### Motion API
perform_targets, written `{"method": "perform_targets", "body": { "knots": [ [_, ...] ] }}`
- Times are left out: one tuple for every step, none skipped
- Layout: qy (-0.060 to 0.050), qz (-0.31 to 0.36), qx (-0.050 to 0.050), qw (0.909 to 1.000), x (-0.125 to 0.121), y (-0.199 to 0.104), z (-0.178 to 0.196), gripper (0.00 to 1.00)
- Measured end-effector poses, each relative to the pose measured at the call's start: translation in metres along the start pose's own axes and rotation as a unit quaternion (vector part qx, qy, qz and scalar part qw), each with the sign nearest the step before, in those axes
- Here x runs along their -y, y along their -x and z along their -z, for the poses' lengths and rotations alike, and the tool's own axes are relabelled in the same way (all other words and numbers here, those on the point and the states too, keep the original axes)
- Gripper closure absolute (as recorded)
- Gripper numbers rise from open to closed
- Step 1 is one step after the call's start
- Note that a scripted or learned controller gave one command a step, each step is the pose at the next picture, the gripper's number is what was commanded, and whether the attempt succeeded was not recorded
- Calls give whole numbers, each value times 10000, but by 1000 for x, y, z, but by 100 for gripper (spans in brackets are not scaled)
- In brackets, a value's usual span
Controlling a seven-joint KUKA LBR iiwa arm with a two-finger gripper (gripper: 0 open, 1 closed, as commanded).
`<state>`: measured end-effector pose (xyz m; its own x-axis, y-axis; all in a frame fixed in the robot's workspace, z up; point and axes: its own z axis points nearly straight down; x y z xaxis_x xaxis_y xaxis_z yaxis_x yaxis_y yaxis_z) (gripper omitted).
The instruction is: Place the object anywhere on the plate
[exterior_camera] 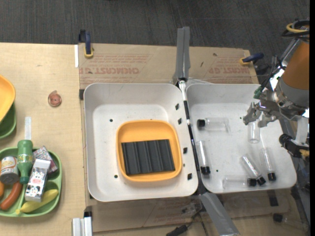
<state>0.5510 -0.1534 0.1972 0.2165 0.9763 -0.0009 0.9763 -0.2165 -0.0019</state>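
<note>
My gripper (256, 120) hangs over the right bin (216, 90), near its right wall, with its fingers spread apart. A clear tube (253, 132) shows just below and between the fingertips, its upper end hidden by the gripper. I cannot tell whether the fingers touch it. The orange plate (129, 130) sits in the middle of the left bin (98, 107), with a dark grey ribbed slab (148, 157) lying on it.
Several more clear tubes with black caps lie in the right bin: one at the back (212, 125), one along the left wall (202, 156), others at the front right (256, 170). A green tray (54, 195) of toy food stands far left.
</note>
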Motion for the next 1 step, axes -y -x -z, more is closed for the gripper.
{"method": "perform_targets", "body": {
  "knots": [
    [9,1042,9,9946,-80,8,48,100]
  ]
}}
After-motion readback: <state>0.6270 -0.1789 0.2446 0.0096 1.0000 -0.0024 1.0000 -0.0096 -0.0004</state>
